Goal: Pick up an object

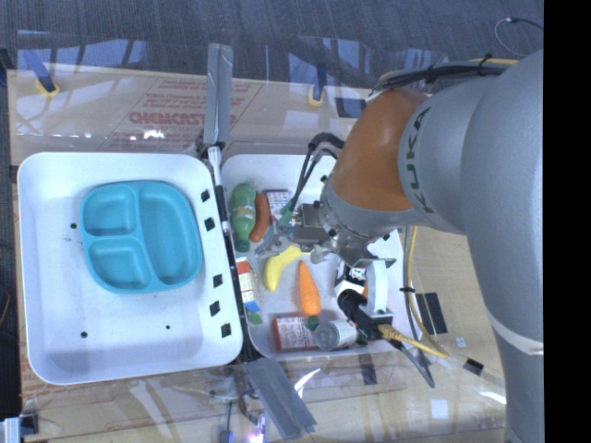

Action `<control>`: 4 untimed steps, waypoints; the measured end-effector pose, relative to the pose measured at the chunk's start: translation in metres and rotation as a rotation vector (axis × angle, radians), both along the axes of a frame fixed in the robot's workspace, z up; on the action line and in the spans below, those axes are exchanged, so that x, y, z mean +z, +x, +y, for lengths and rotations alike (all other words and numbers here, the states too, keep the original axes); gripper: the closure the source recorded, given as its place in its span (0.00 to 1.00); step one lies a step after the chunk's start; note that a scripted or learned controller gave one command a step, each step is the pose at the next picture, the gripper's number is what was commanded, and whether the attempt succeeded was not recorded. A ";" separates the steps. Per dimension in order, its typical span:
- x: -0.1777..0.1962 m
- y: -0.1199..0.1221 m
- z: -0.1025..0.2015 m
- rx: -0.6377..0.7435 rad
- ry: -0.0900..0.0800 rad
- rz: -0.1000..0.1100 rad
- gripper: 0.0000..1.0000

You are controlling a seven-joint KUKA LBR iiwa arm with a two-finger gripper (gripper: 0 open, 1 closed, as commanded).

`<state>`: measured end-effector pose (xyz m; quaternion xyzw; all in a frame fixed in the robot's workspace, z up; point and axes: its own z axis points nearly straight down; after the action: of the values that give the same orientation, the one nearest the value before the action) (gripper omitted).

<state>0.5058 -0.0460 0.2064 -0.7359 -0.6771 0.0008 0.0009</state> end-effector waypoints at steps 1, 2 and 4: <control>-0.015 -0.013 -0.038 -0.015 0.000 0.001 0.00; -0.116 0.010 -0.073 0.149 0.001 0.002 0.00; -0.096 0.014 -0.117 0.197 -0.002 -0.023 0.00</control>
<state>0.5201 -0.1629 0.1105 -0.6657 -0.7462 -0.0069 -0.0074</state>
